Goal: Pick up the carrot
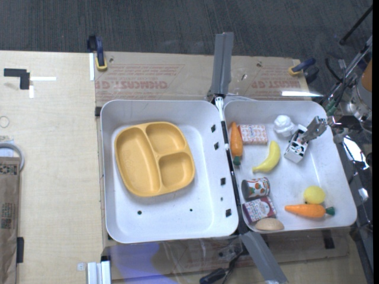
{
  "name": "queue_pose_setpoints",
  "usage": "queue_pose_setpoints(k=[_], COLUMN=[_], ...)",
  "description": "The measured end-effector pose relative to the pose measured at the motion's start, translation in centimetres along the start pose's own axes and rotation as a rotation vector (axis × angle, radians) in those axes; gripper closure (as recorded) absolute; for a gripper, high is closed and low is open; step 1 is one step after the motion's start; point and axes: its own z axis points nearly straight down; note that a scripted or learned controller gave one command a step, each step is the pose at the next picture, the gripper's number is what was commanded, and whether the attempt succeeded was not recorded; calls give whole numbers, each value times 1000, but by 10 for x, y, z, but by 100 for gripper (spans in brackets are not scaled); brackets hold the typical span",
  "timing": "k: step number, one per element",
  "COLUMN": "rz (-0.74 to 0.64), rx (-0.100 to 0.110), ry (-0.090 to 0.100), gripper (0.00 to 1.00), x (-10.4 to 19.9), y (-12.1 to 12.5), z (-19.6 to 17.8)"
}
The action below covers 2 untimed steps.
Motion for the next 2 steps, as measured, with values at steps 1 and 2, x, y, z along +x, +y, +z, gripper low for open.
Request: queue_pose_setpoints(k=[1, 2], rz=[122, -2], rx=[0, -3], ry=[0, 0], gripper=[0, 0], x=[80, 77], y=[-17, -45], z=[142, 148])
